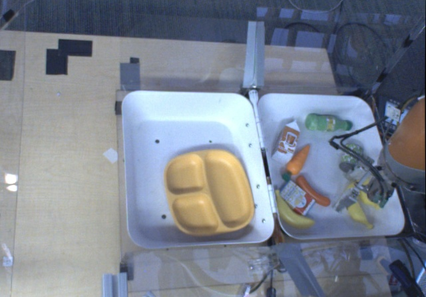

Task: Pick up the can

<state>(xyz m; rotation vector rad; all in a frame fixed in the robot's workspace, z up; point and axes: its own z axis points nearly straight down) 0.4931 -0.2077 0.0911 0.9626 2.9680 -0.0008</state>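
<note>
1. The claw is seen low over the right side of the right bin, at the end of the grey arm with its orange band, which comes in from the right edge.
2. How far the claw is open honestly can't be told. It's a tangle of metal and cable from this angle, and the gap is lost in the clutter.
3. Nothing can be made out as gripped. A small yellow banana is seen just beside the claw's lower end, maybe touching, but that can't be settled either.
4. What looks like the can, a small container with a red, green and white label, is lying down in the lower left part of the same bin. It is well apart from the claw, off to the claw's left in the view.
5. The can is hemmed in pretty tight. A bigger banana is curled under it, and an orange-red sausage is pressed along its right side, between it and the claw.
6. Further up, a carrot, a brown and white carton and a green bottle are spread along the bin.
7. The left bin is taken up by a yellow divided tray.
</note>
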